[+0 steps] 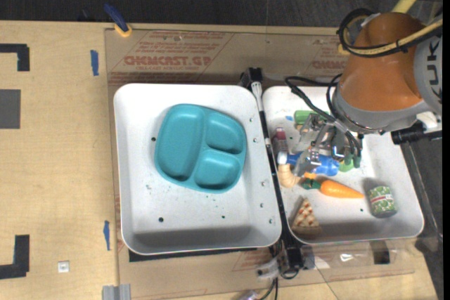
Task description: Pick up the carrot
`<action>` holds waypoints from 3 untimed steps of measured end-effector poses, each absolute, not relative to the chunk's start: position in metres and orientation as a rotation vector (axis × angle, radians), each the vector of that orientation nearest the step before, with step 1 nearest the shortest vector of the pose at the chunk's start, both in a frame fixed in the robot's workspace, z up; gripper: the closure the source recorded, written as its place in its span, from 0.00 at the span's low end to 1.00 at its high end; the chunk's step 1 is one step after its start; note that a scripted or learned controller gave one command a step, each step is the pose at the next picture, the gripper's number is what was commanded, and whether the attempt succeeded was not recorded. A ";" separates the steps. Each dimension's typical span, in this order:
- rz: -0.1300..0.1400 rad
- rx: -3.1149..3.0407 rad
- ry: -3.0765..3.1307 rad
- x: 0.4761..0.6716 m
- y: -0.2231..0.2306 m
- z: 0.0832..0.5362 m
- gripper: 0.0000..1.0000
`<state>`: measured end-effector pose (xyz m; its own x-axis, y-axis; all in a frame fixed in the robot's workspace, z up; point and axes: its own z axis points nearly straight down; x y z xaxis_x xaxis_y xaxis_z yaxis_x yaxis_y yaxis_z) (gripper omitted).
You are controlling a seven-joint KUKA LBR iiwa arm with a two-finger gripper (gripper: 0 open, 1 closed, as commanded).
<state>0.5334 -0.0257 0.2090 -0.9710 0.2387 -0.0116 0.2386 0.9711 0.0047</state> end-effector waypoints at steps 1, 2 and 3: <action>0.001 0.384 3.112 0.532 -0.028 0.206 0.00; 0.000 0.938 2.998 0.529 -0.042 0.184 0.00; 0.002 0.883 3.003 0.522 -0.086 0.124 0.00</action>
